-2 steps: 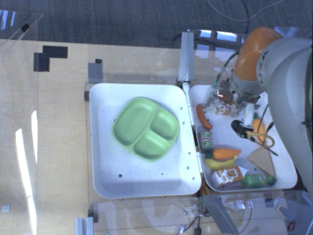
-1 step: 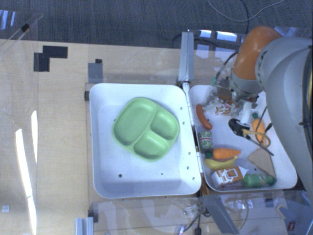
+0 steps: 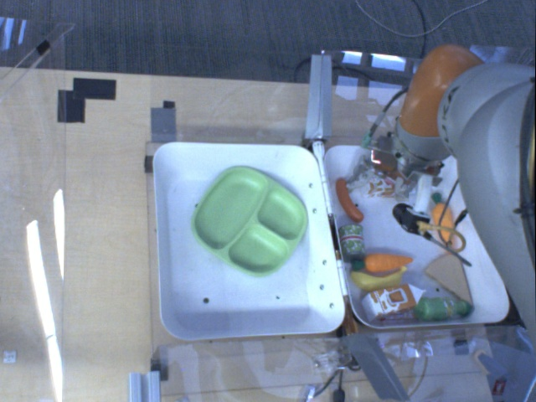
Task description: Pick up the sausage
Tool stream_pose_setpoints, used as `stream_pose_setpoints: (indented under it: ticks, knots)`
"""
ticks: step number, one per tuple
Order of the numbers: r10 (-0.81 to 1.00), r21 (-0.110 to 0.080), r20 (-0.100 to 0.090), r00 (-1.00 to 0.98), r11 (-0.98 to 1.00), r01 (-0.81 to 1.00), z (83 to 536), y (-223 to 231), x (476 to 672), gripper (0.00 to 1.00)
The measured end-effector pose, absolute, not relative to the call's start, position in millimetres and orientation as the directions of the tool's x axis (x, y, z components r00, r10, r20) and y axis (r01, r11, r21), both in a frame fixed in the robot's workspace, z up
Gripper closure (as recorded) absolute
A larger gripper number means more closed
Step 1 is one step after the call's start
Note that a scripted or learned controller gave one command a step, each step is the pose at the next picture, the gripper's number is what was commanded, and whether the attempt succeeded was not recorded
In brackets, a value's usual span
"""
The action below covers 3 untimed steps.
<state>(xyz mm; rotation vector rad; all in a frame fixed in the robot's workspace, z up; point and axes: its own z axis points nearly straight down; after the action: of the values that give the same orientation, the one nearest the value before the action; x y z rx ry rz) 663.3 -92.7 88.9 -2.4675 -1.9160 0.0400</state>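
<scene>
I am hovering my claw (image 3: 387, 167) over the right bin's (image 3: 494, 304) far edge; I cannot tell how it is set. The sausage (image 3: 349, 201) is lying just left of it by the bin's left wall, its long axis running along that wall.

A pale wooden bench (image 3: 92, 249) carries two shallow white bins set side by side, their inner edges touching. The left bin (image 3: 180, 308) sits near the middle of the bench; the right bin (image 3: 494, 296) lies toward its right end, partly under the arm
</scene>
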Motion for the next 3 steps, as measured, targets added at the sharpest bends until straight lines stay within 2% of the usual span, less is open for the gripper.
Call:
stream_pose_setpoints:
  ticks: [1, 2, 3]
  knots:
    - [0.973, -0.031, -0.011, 0.23, -0.23, 0.973, 88.7, -92.8, 662.9, 0.0]
    - [0.972, -0.046, -0.015, 0.233, -0.233, 0.971, 96.1, -96.0, 660.1, 1.0]
    - [0.973, -0.04, -0.013, 0.23, -0.231, 0.972, 96.6, -94.3, 661.7, 0.0]
